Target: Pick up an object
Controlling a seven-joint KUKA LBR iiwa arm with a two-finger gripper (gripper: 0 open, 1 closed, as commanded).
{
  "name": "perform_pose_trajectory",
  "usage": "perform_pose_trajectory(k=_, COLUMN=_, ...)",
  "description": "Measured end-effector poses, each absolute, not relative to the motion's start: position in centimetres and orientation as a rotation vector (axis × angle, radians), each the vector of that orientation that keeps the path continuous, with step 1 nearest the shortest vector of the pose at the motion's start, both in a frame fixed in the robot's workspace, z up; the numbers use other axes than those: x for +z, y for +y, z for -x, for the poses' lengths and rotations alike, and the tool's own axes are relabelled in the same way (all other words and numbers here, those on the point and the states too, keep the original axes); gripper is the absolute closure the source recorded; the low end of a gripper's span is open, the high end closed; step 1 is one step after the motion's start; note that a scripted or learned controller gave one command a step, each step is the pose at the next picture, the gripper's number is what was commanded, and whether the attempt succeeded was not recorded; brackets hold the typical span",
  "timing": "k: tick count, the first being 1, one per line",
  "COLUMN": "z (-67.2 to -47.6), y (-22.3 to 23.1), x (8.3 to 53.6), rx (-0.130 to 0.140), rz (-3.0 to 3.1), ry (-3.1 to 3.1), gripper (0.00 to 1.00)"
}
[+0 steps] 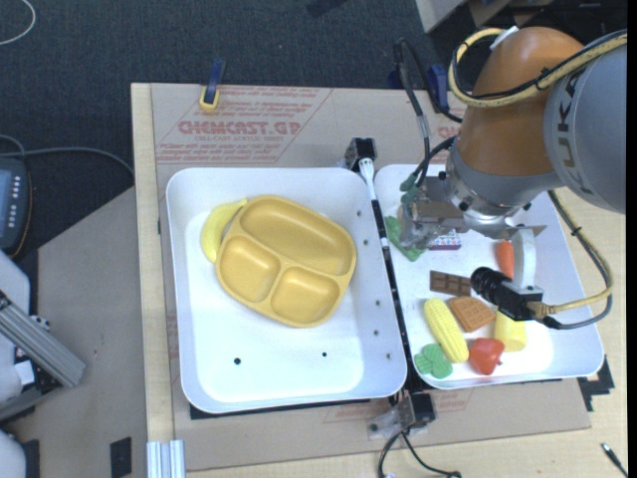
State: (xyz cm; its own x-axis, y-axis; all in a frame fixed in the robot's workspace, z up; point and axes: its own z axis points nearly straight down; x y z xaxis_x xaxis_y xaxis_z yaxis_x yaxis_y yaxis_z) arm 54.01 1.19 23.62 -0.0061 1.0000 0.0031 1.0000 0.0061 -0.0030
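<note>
A yellow clamp (210, 96) is sitting at the far left corner of the brown bench board (249, 127), which is bearing red lettering. The left bin (189, 297) is lying on that board, and a yellow divided tray (287, 259) with three compartments is resting in its upper middle, tilted and overlapping a paler yellow plate (212, 231) that is peeking out at its left edge.

Just right of the seam between the bins, the right bin (567, 352) is holding a cluster of toy foods. Along its near edge a green leafy piece (433, 360) is lying beside a yellow corn cob (445, 328), with a tan waffle-like piece (470, 313) and a dark brown bar (448, 284) just behind. A red piece (485, 355) is sitting next to a yellow block (512, 331), and an orange carrot-like piece (507, 258) is lying farther back. A black cylindrical part (493, 286) with a cable is stretching over these things.

The grey arm with its orange band (518, 78) is reaching in from the right, and the gripper (426, 229) is hanging over the far left part of the right bin, close to a green item (403, 235) by the bin wall. Whether the claw is spread or pressed together cannot be told from this angle, and nothing is visibly caught in it.
</note>
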Motion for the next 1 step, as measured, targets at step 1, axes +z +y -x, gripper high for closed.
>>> perform_pose_trajectory(k=1, z=-53.08, y=1.96, x=23.10, rx=0.002, rz=2.218, ry=-2.221, gripper=1.00)
